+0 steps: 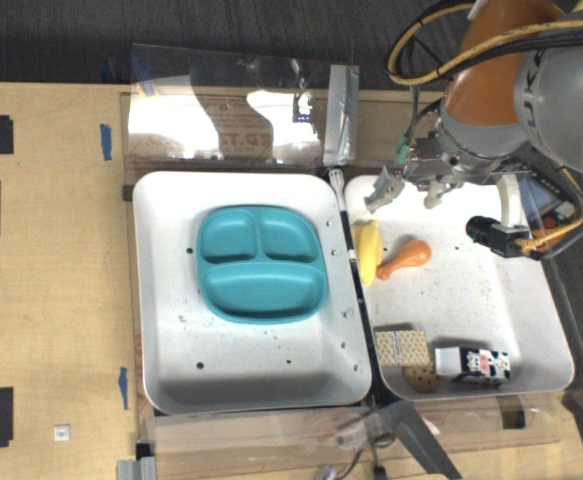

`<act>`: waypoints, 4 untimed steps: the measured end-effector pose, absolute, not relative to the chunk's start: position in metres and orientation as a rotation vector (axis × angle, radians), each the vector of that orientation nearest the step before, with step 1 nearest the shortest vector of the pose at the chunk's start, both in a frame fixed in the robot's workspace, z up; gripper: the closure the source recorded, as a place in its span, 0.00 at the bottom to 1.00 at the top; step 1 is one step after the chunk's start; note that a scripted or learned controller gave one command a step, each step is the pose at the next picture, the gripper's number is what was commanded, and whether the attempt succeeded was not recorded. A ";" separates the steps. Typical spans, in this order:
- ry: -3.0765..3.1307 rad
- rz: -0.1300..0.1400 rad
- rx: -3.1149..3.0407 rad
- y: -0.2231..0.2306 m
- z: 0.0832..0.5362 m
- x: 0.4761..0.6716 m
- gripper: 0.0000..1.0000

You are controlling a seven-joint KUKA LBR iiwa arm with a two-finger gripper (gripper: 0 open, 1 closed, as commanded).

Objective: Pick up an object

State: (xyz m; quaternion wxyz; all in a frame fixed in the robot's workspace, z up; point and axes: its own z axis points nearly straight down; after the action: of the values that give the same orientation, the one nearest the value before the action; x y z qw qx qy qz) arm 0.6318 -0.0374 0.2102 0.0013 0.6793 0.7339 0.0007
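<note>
My gripper [406,194] hangs open over the back left of the right bin [516,313], its two grey fingers spread with nothing between them. Just below it lie a yellow banana [368,249] against the bin's left wall and an orange drumstick-shaped toy [407,258] beside it. At the bin's front edge sit a tan cracker-like block [403,349] and a small black-and-white carton [481,364] lying on its side.
The left bin [161,338] holds a teal divided plate [261,264]. A clear plastic panel [241,118] stands behind the left bin. A black fitting [496,235] on the arm and cables hang over the right bin's back right.
</note>
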 end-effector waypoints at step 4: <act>1.988 0.000 2.433 -0.145 0.086 0.667 0.00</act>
State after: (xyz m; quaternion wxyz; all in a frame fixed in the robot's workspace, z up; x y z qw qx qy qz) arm 0.6671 -0.1448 0.0858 -0.0003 0.7744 0.6326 -0.0001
